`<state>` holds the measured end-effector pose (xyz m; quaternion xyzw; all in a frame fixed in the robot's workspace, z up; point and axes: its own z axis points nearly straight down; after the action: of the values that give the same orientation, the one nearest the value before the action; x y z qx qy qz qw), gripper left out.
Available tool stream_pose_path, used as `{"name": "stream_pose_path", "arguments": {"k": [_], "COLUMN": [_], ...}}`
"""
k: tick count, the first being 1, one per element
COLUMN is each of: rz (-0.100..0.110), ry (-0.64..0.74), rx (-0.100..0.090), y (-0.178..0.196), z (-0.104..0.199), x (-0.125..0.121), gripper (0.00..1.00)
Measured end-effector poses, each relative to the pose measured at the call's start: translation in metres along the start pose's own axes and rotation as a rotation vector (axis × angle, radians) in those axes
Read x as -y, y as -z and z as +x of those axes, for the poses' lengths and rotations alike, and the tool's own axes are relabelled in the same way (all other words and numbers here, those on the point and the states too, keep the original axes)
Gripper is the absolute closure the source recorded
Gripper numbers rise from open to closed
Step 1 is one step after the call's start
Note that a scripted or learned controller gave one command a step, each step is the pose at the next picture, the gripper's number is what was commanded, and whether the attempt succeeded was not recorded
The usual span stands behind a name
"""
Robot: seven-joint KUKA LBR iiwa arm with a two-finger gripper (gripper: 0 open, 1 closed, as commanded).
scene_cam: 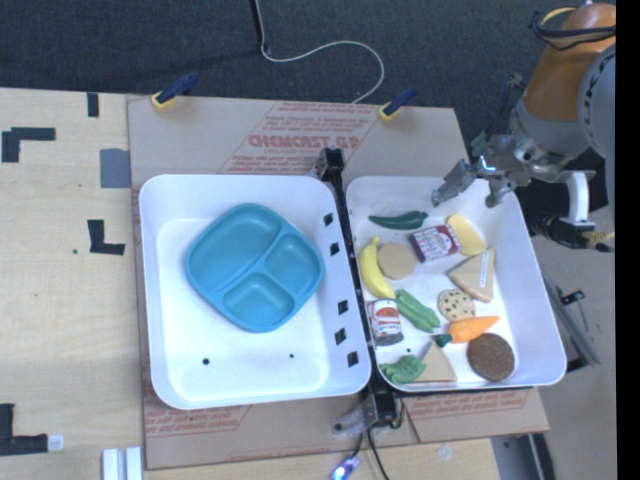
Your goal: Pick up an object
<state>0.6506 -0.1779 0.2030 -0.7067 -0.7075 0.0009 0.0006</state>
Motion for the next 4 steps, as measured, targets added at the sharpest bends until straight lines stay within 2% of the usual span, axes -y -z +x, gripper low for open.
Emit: {"name": "stream_pose_path", "arguments": {"k": [1,2,3,4], "rz": [-0.003,-0.001,-0.008,0.001], "ry": [0.005,0.005,0.007,0.002], "rx": [-0.003,-0.002,-0.002,0.001], "y": [0.068,0.095,0.177,0.181], "z": [0.066,0.111,0.17,0.167], "x": [0.058,0.09,0.124,0.123], "gripper": [0.0,0.0,0.0,1.0]}}
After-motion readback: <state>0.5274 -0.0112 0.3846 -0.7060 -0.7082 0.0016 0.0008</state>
